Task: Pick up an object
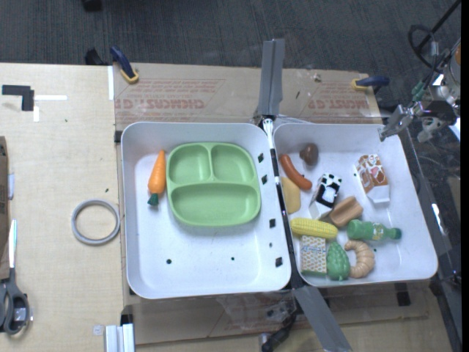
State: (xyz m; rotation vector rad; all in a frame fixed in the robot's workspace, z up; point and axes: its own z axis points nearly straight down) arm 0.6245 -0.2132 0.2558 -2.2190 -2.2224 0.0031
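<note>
The pincer [401, 120] hangs over the right bin's [419, 196] far corner; open or closed, I cannot tell. Below-left of it, the corn [314, 228] touches neighbours, so a grab may catch 2 or slip

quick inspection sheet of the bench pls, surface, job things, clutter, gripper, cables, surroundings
surface: wood bench bearing two white bins, left bin and right bin, side by side.
job's things: left bin holds a green tray with a carrot beside it; right bin holds a sausage, corn, green bottle, croissant, carton and other toy food, crowded together.
clutter: tape ring and scissors on the bench left of the bins.
grippers: gripper by the right bin's far right corner; state unclear.
cables: dark cable at top right.
surroundings: clamps on cardboard behind the bins; dark floor beyond.
</note>
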